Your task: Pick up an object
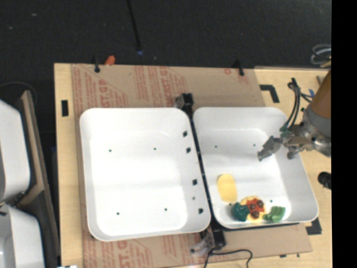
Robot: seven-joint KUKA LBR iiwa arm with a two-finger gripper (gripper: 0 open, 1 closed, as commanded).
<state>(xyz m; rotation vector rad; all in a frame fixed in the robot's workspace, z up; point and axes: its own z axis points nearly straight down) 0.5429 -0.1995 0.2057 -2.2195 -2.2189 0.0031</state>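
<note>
The pale yellow rounded soft-looking lump (226, 187) lies in the right shallow white plastic bin (240, 121), near its front, beside small green and red toys (256, 210). It looks light and squashy; grip across its narrow middle. The pincer (268, 148) hovers above, empty; open or closed, I cannot tell.

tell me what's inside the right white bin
The right white bin holds a pale yellow rounded block and, near its front edge, a tight cluster of small green, red and yellow toys. Whatever lies beneath that cluster is covered.
</note>
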